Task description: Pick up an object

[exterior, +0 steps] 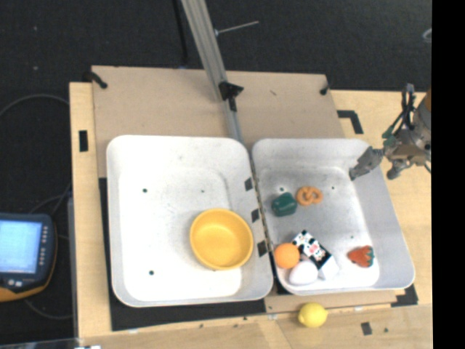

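Observation:
My gripper (378, 167) hovers at the right bin's (378, 217) upper right rim, open, with nothing between its fingers. Inside that bin lie a green object (284, 204) and an orange pretzel-shaped piece (309, 195) near the middle. Along the front wall sit an orange ball (286, 255), a black-and-white patterned item (312, 246), a white lump (304, 273) and a red strawberry-like object (361, 256). A yellow bowl (221, 238) rests in the left bin (145, 173).
A yellow lemon (312, 315) lies on the bench just in front of the right bin. A slanted metal pole (207, 42) rises behind the bins. A handheld screen unit (22, 257) sits off the bench at the left.

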